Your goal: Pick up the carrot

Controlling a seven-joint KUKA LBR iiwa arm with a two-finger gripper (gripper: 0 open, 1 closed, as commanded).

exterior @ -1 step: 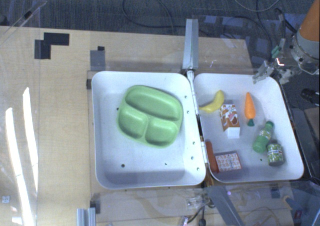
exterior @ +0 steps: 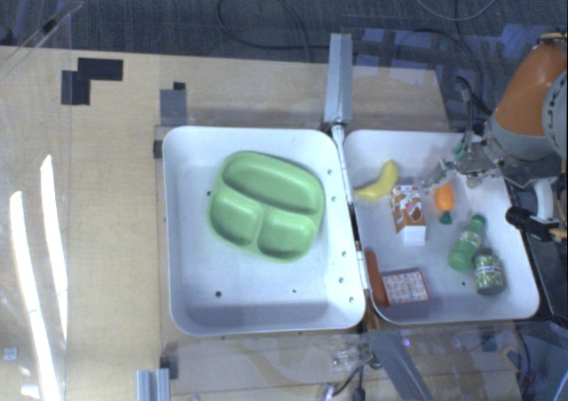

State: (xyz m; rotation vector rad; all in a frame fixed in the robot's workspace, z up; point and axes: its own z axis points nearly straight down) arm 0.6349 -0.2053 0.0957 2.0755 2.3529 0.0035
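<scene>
Orange carrot (exterior: 444, 199) lies in the right bin (exterior: 524, 306), in its far-right part, on the bin floor. A small pale patch shows at its near end. The gripper (exterior: 457, 170) sits just beyond the carrot on the far side, its metal tips close above it; whether it touches the carrot cannot be told, and its state, apart or together, cannot be told from this angle. Nothing is visibly between its tips.

Left of the carrot, just beside it: a small white-and-brown carton (exterior: 409, 212), upright. Farther left and slightly far: a yellow banana (exterior: 380, 181), curved, near the bin's left wall. Near side of the carrot, to the right: a green bottle (exterior: 466, 244) lying tilted, and touching or just beside it a small green-labelled can (exterior: 488, 272). In the near-left part of the bin: a flat patterned box (exterior: 404, 286), with a brown bar (exterior: 374, 277) along its left edge against the bin wall.

The arm (exterior: 532, 102), orange band and grey casing, enters from the right over the bin's far-right corner.

Left bin (exterior: 191, 302) holds a green divided tray (exterior: 266, 205), three compartments, set at a slant about mid-bin.

Both bins rest side by side on the light wooden counter (exterior: 89, 213). Black cables (exterior: 266, 9) lie on the dark floor beyond.
</scene>
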